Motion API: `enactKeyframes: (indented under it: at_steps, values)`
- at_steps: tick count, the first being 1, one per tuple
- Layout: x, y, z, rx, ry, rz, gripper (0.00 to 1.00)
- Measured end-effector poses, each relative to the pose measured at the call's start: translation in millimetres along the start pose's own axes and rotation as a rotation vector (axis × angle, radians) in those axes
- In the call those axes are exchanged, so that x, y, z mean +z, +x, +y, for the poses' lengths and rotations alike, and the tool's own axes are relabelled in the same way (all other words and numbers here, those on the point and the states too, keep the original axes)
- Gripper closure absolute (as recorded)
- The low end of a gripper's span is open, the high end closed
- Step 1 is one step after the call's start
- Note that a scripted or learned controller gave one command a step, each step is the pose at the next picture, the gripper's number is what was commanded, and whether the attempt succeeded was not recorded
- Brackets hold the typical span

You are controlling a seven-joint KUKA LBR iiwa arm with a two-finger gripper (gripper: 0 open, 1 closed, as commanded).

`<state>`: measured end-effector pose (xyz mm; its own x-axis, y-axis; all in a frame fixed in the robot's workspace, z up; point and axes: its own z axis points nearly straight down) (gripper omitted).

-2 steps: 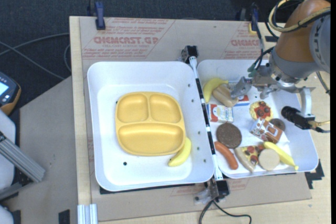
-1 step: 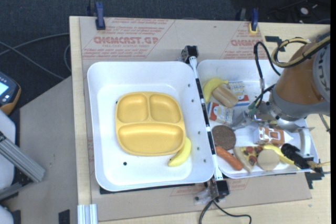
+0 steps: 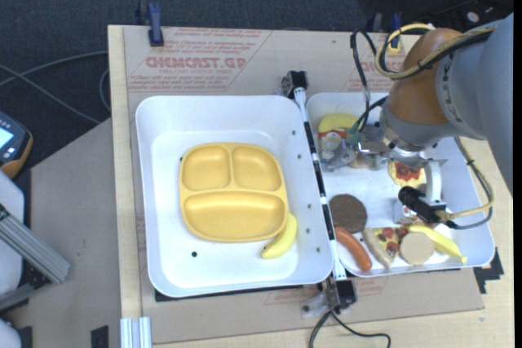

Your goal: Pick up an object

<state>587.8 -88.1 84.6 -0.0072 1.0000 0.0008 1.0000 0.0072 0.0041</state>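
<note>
In the right bin (image 3: 481,200), near its far edge, the tool (image 3: 359,149) sits low among the toy food, and the arm (image 3: 444,90) above it masks much of that end of the bin; whether the tool is spread or pressed together cannot be told, and no item is seen between its parts. A yellow piece (image 3: 336,124) at the far left corner of this bin is partly covered by the tool's metal parts and cannot be identified. A red and white item (image 3: 405,172) just beside the wrist is half hidden. The arm enters from the right, its orange band over the bin's far edge, wrist pointing down and leftward. Clear of the arm, along the near edge of the right bin, lie a brown round patty (image 3: 348,212), a sausage (image 3: 352,248), a pizza slice (image 3: 387,242) and a banana (image 3: 436,240) touching a pale round piece. The left bin (image 3: 155,200) holds a yellow divided tray (image 3: 232,191) with a second banana (image 3: 281,238) against its near right corner. Both bins rest on a worktop (image 3: 122,134) covered with printed brown paper; dark carpet lies beyond it.
</note>
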Motion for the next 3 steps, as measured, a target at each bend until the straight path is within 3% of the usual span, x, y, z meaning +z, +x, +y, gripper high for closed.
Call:
enactKeyframes:
  at_steps: [1, 2, 3]
  values:
    - [0.0, -28.4, 57.3, 0.005, 0.001, -0.003, 0.00]
    - [-10.3, -27.1, 55.7, 0.005, 0.003, -0.002, 1.00]
    - [-106.9, 65.4, 55.6, -0.003, -0.008, 0.002, 1.00]
